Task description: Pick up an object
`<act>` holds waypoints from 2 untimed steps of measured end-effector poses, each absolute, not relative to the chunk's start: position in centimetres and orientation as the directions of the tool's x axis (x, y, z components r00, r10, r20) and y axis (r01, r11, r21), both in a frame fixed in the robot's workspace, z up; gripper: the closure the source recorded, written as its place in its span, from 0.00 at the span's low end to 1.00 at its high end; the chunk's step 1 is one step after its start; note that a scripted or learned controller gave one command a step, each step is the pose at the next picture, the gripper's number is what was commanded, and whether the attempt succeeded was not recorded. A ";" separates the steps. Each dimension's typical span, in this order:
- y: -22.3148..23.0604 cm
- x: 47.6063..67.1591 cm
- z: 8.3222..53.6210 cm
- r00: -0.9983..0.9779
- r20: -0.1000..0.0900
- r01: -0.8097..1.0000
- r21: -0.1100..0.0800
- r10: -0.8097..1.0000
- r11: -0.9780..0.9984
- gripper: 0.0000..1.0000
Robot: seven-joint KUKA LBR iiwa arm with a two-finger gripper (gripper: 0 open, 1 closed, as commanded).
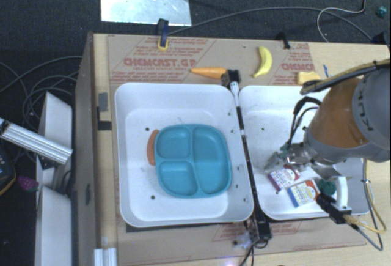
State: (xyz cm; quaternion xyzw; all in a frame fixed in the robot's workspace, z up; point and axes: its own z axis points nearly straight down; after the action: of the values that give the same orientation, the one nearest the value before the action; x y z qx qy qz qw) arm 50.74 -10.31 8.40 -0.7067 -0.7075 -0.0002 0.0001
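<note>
Arm (342,121) over right bin (263,106); gripper (286,159) down beside 2 small packets (293,185). Claw state: cannot tell. Blue plate (192,158) in left bin (137,112).

Only readable text: red "CHEMCAST GP" printing on the brown protective sheet (177,57) covering the bench, along its far edge behind the left bin (131,136). Same red lettering repeated near the far right corner, partly cut off. Small packets' (293,185) labels in the right bin (263,112) too blurry to read.
</note>
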 end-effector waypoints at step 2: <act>-17.2 54.2 10.5 0.000 -0.002 1.000 0.003 1.000 0.000 1.00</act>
State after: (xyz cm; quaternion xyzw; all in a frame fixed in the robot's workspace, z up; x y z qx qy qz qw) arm 54.18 -17.22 10.46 -0.7070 -0.7072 -0.0002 -0.0017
